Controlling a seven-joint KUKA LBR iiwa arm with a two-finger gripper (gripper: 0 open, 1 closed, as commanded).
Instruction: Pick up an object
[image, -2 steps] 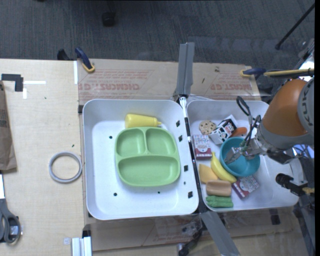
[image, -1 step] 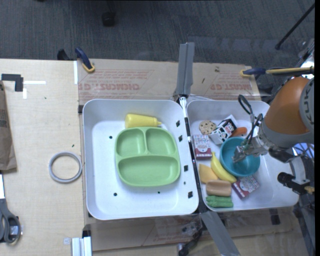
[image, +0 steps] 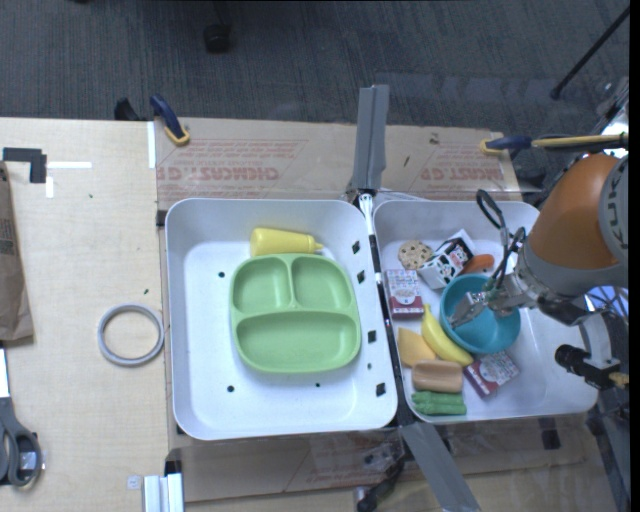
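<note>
Over the right bin (image: 560, 395), down low: the gripper (image: 470, 312), reaching in from the right, fingers dipped into a blue bowl (image: 490, 328). Fingers dark and thin against the bowl's inside; how far apart, and whether anything sits between them, cannot be told. Above the wrist, the arm's orange band (image: 585, 215).

Around the bowl, packed close: a banana (image: 440, 340) touching its left rim, a small red-and-white carton (image: 403, 292) further left, a cookie (image: 412, 253) and a black-and-white milk carton (image: 447, 262) toward the back (an orange piece (image: 478, 264), hard to name, just beside the carton). Nearer the front: a yellow wedge (image: 413, 347), a tan bread roll (image: 437, 376), a green pea pod (image: 438, 403), and a red packet (image: 492, 372) below the bowl.

In the left bin (image: 190, 300): a green divided plate (image: 295, 312), with a yellow bottle (image: 283, 242) lying just behind it.

Out on the bench at left, well apart from both bins: a grey ring (image: 130, 333).
</note>
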